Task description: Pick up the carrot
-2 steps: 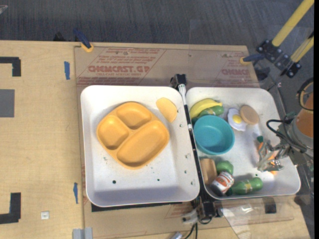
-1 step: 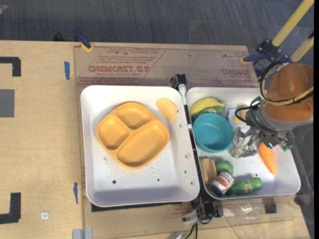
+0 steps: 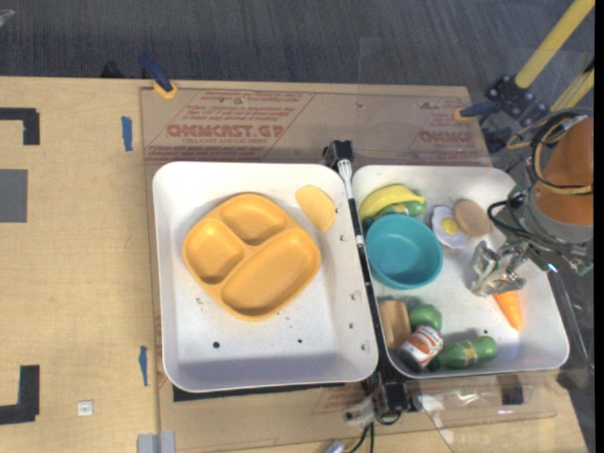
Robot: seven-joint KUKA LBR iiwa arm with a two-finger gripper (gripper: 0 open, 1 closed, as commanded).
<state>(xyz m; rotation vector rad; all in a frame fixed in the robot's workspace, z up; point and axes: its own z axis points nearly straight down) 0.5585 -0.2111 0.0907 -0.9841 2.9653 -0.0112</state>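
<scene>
Gripper [image 3: 495, 270] poised in the right bin [image 3: 557, 347], just left of the carrot [image 3: 511, 308].

The carrot lies near the bin's right wall, its upper end partly covered by the metal fingers; whether it sits between them is hard to make out, and I cannot tell if the pincer is released or clenched. The arm's orange band is cut off at the frame's right side. A teal bowl [image 3: 404, 250] overlaps a banana [image 3: 391, 199]. Along the bin's near wall, a can [image 3: 421, 345] and a green vegetable [image 3: 466, 351] crowd together, details blurred. The left bin [image 3: 179, 347] holds a yellow divided plate [image 3: 250, 255].
</scene>
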